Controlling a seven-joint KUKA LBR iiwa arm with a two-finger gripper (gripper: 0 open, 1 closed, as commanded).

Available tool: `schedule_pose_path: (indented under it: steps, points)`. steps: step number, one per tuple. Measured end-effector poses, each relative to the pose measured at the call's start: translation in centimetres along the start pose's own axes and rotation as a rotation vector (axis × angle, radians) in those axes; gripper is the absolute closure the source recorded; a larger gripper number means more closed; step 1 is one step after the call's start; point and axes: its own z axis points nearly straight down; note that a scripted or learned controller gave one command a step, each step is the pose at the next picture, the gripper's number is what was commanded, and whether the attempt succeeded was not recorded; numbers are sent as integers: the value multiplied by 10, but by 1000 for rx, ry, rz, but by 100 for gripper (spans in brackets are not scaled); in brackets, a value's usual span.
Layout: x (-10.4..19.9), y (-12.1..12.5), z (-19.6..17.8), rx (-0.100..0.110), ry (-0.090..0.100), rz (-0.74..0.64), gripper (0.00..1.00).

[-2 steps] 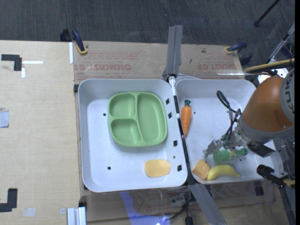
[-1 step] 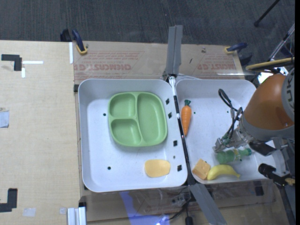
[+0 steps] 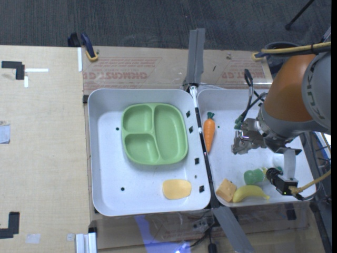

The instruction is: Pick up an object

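Tool over the right bin

The tool (image 3: 241, 143) hangs at centre right, whether clenched or released I cannot tell; carrot (image 3: 209, 131) lies left of it; banana (image 3: 250, 194) at lower right.

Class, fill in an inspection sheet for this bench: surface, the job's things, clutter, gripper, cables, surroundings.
Surface: two white bins, left bin and right bin, on a wooden bench.
Job's things: green divided plate and yellow slice in the left bin; carrot, banana, green vegetable and tan block in the right bin.
Clutter: nothing seen.
Gripper: gripper over the right bin, touching nothing visible.
Cables: black cables by the wrist.
Surroundings: dark floor.
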Motion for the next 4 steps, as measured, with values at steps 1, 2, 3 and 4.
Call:
schedule_pose_path:
  steps: [1, 2, 3, 4]
  points:
    - [-1, 37, 0, 1, -1, 36, 100]
    - [-69, 47, 85, 2, 0, 56, 100]
    - [-142, 18, 100, 1, 1, -36, 100]
    - [-120, 12, 100, 2, 2, 43, 100]
